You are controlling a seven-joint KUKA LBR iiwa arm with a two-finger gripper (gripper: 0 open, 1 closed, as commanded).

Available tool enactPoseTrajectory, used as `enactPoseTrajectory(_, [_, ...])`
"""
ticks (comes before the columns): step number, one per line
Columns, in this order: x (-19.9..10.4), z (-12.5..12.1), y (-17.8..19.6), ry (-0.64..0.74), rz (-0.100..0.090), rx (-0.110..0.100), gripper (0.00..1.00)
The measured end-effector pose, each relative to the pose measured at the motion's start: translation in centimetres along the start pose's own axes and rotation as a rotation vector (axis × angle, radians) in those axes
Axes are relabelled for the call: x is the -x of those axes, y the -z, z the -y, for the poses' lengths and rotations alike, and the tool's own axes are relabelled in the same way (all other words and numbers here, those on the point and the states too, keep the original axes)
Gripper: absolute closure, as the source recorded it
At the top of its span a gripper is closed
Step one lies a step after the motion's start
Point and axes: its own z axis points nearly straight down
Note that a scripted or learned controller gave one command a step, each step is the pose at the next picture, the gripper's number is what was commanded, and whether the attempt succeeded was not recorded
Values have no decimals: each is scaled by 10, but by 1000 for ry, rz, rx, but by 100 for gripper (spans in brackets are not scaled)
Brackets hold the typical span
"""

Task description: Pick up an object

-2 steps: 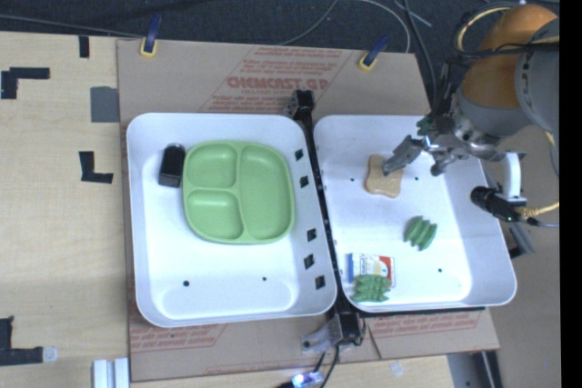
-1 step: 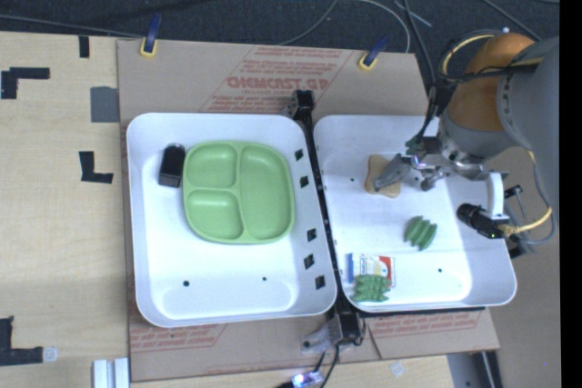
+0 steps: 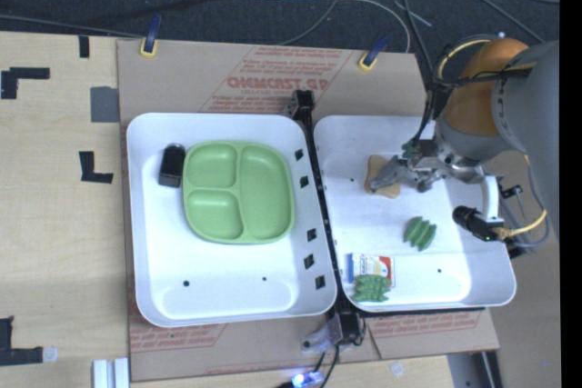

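Observation:
In the right bin (image 3: 455,282) a tan, wedge-shaped object (image 3: 377,170) lies near the upper left. My gripper (image 3: 406,172) hangs right at that object's right side, touching or overlapping it from this angle. A small green ridged object (image 3: 420,233) rests in the middle of the same bin, below the gripper. At the bin's front left lie a small printed packet (image 3: 373,265) and a green leafy piece (image 3: 370,287) on its lower edge.
The left bin (image 3: 155,277) holds a green divided plate (image 3: 238,192) and a small black block (image 3: 171,165) at the plate's left. A black divider (image 3: 314,195) runs between the bins. The arm's grey body with its orange band (image 3: 486,86) fills the right side.

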Motion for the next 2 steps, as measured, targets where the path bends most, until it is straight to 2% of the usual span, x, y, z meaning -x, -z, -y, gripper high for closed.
enactPoseTrajectory(1, [-1, -3, 14, 1, 1, 11, 100])
enactPoseTrajectory(2, [5, 3, 61, -2, -1, 2, 100])
